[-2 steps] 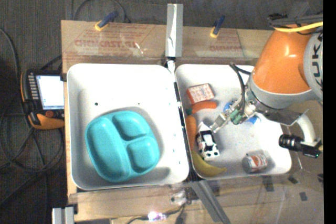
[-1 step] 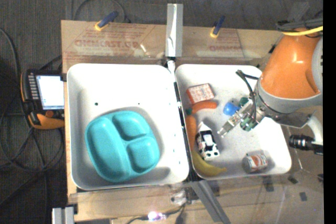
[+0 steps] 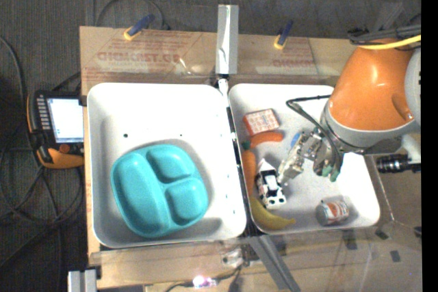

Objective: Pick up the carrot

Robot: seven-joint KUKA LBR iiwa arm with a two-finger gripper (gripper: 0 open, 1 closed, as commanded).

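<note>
On the bench, seen from the fixed overhead camera: two shallow white bins side by side. Left bin (image 3: 102,120) — holds one turquoise divided plate (image 3: 159,189) with three compartments, lying toward the near side. Right bin (image 3: 356,202) — holds several items. Carrot (image 3: 249,167): orange, lying lengthwise along the bin's left wall, close to the divider between the bins. Just above it, an orange-red sausage-shaped piece (image 3: 264,138) and a small red-and-white box (image 3: 261,121). Beside the carrot's lower end, a small black-and-white toy (image 3: 269,189); below that, a yellow banana (image 3: 271,217) along the near wall. A small can (image 3: 332,210) lies on its side toward the near right corner. Arm (image 3: 373,89): grey with orange band, reaching in from the right. Gripper (image 3: 295,162): above the middle of the right bin, right of the carrot and apart from it; whether the fingers are spread or closed cannot be told.
</note>
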